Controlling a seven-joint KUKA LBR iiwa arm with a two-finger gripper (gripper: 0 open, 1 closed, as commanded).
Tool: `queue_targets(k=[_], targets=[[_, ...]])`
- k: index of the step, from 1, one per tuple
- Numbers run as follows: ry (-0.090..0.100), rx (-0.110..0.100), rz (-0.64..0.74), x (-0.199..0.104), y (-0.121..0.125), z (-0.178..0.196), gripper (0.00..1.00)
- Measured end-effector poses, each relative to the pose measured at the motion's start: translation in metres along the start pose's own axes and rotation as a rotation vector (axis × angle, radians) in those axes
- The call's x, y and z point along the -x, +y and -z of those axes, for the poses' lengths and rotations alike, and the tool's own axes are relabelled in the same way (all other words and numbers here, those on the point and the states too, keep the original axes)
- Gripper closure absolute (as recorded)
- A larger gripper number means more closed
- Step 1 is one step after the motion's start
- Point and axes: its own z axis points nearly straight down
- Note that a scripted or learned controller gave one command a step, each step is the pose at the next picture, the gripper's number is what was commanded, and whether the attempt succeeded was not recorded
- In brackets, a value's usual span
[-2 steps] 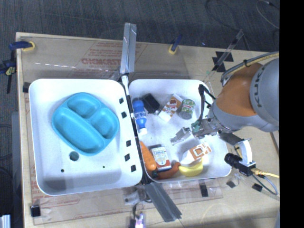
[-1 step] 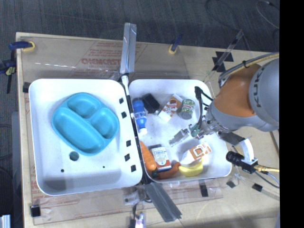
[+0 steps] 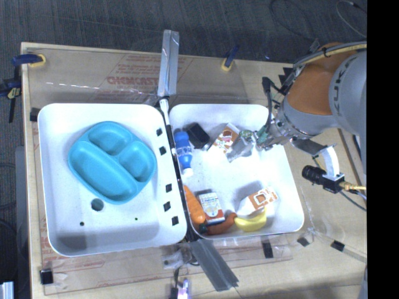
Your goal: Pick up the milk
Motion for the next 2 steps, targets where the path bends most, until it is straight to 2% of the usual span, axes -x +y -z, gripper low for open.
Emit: queue_targets(k=[1,2], targets=[[-0.001,-0.002,-0.23,0.002,0.005,0.03,0.0],[0.001,-0.002,-0.094,-0.017,-0.058,-0.017,0.0]])
